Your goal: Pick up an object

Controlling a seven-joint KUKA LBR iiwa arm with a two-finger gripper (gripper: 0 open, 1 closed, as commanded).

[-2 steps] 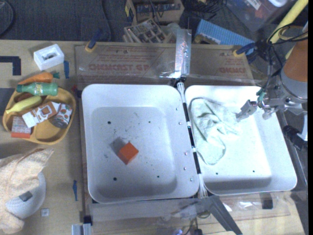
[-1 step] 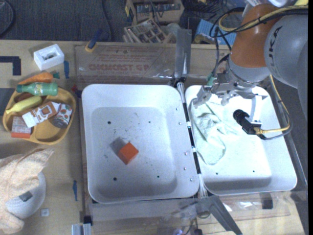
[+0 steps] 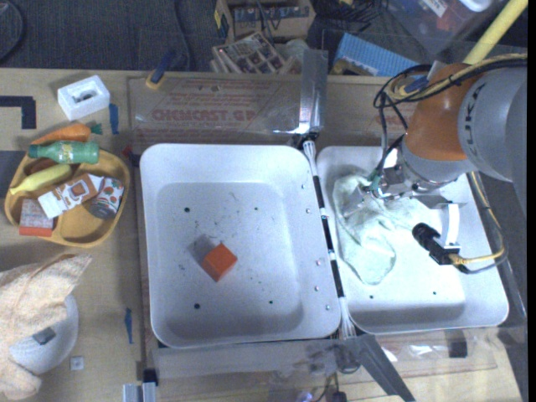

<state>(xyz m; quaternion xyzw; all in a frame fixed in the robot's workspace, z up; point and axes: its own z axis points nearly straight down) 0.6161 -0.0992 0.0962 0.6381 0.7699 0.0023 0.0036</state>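
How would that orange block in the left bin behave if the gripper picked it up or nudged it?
The orange block looks like a small solid cube with flat faces, so it would probably stay stiff and slide rather than roll on the left bin floor. It seems light for its size. It sits turned cornerwise, so fingers closing across its corners might twist it.

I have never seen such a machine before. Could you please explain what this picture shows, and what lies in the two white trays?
One camera looks down at a slant on a bench. The grey robot arm with an orange band reaches in from the right; its two-finger gripper is low over the right shallow white bin, at a pale, crumpled translucent plastic item. Whether it holds anything cannot be seen. The left shallow white bin contains a small orange block. Further left, a yellow bowl holds toy food.
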